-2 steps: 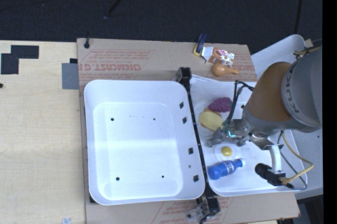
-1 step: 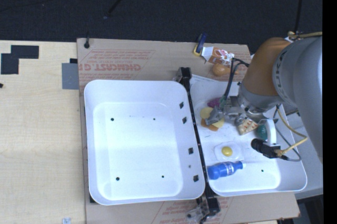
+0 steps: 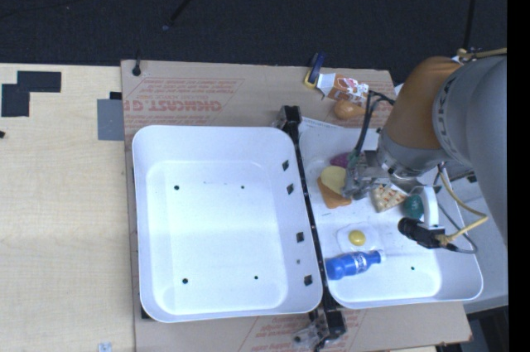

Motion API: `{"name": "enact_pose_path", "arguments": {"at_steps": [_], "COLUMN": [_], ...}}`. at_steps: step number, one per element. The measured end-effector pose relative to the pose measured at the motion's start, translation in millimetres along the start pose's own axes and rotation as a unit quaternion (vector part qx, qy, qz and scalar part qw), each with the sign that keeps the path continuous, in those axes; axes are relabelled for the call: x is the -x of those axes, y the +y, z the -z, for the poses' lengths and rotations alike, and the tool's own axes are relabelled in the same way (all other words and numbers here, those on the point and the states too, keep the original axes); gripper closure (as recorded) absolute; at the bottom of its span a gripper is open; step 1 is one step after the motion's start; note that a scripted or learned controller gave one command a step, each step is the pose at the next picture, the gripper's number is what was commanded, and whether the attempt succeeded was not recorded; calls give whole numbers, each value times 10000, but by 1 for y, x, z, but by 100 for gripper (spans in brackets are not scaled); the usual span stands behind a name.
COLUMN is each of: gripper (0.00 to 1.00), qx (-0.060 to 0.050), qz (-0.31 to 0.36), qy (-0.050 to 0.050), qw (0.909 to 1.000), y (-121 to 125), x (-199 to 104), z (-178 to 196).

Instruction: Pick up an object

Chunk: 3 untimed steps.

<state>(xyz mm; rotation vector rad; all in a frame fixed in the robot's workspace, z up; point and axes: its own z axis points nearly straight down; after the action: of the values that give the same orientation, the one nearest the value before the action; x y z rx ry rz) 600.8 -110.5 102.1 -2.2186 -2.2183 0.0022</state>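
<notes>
My gripper [image 3: 357, 181] hangs low in the right bin [image 3: 464, 286], near its upper middle. It is right beside a yellow and orange piece [image 3: 332, 183], at that piece's right edge. A purple item [image 3: 341, 161] lies just above, partly behind the gripper. To the gripper's right rest a tan speckled wedge [image 3: 387, 198] and a teal object [image 3: 412, 206]. Nearer the front lie a white fried egg toy with a yellow yolk [image 3: 356, 238] and a blue bottle [image 3: 352, 264] on its side. Nothing visibly sits in the gripper.
The left bin [image 3: 149, 176] stands beside the right one, with a black divider rail [image 3: 302, 201] between them. Behind the right bin, on the cardboard, lie a snack packet [image 3: 346, 84], an orange-brown lump [image 3: 349, 109] and a blue and yellow clip [image 3: 314, 71].
</notes>
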Motion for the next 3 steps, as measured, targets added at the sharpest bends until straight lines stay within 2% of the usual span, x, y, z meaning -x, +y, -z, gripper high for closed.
{"name": "enact_pose_path", "arguments": {"at_steps": [1, 2, 3], "gripper": [100, 0, 0], "qx": [3, 11, 79], "qz": [-8, -6, -11], "qy": [-9, -7, -35], "qw": [10000, 10000, 10000], "y": [-26, -25, -29], "x": [14, 14, 52], "z": [-15, -14, 119]}}
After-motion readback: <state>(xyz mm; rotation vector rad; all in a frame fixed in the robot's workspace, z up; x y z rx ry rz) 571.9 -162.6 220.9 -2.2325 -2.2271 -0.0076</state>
